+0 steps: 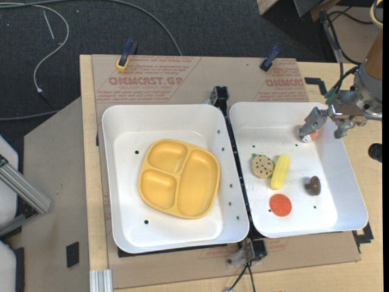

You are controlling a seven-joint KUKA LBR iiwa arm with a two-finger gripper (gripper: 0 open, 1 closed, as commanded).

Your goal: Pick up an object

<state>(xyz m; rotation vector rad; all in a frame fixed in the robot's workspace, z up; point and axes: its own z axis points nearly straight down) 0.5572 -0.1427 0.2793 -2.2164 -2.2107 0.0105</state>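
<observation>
Jaws spread wide, nothing between them. Gripper (326, 125) hangs at 1 o'clock over right bin (352, 181), fingers straddling a small orange-red bit (313, 135), likely lined up for a grab. Corn (279, 171) and cookie (262, 166) touching, bin centre; red disc (280, 205) at 6; brown lump (312, 185) at 4. Yellow tray (179, 178) in left bin (115, 163).

**Colours on the bench**

The grey metal gripper (326, 125) has a small orange-red piece (313, 135) just beside its near finger. Below it lie a tan cookie (262, 165) with dark speckles, a yellow corn cob (280, 171), a flat orange-red disc (281, 205) and a dark brown lump (312, 185). Further off sits a yellow divided plate (179, 178) in a white bin (115, 132). The other bin (346, 181) is white too.
</observation>
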